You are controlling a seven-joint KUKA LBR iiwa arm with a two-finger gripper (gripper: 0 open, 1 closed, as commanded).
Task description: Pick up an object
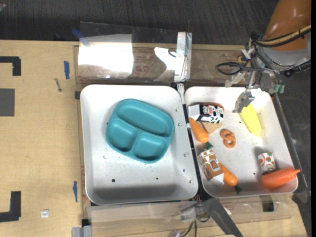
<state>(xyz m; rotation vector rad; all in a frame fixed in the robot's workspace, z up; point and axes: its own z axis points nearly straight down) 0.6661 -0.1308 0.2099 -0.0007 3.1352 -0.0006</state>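
Reaching in from two o'clock, the grey arm with its orange band (pixel 291 9) hangs its two-finger gripper (pixel 244 101) at the right white bin's (pixel 284 132) twelve o'clock rim, whether spread or pressed together I cannot tell. Just below lies the yellow plastic wedge-shaped block (pixel 251 119), smooth and slanted. I judge a descent this near the wall might clip the rim or glance off the block.
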